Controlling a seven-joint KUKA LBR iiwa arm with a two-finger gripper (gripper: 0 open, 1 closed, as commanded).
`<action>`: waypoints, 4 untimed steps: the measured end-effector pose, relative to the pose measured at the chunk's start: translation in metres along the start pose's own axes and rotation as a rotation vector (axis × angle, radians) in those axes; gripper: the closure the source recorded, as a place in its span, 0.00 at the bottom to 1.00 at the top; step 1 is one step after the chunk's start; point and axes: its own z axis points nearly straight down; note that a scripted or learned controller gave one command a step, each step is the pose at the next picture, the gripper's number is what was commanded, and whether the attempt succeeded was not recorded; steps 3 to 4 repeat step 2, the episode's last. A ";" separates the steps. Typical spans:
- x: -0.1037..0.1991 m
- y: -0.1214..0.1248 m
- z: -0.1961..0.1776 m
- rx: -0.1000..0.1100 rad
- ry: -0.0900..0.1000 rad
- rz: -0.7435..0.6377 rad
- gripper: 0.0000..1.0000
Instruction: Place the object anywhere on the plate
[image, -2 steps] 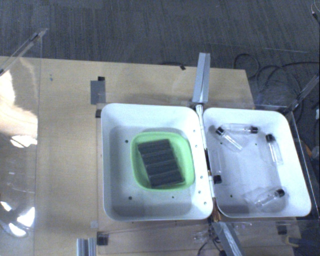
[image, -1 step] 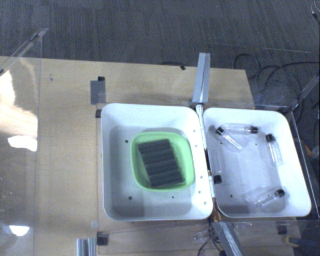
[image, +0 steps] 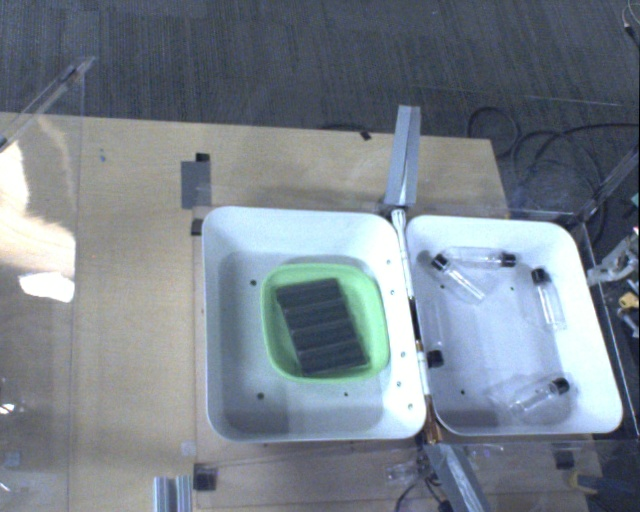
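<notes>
Now, dark ridged obj (image: 319, 326) on green plate (image: 372, 305), left bin (image: 225, 300)

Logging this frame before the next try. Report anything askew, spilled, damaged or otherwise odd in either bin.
Nothing looks spilled or broken. The dark ridged block lies on the green plate in the left bin, slightly askew. Three clear tubes lie scattered at different angles in the right bin.

a dark grey ribbed rectangular block (image: 319, 327) lies flat on a light green square plastic plate (image: 275, 345) with rounded corners. its long axis runs tilted from about 11 o'clock to 5 o'clock, and its ridges cross its width. the plate sits level in the middle of the left shallow white bin (image: 225, 300).
</notes>
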 end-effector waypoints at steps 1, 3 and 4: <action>0.001 0.000 -0.130 -0.010 0.008 0.241 0.00; 0.001 0.001 -0.129 -0.009 0.008 0.334 0.00; 0.001 0.001 -0.129 -0.009 0.008 0.334 0.00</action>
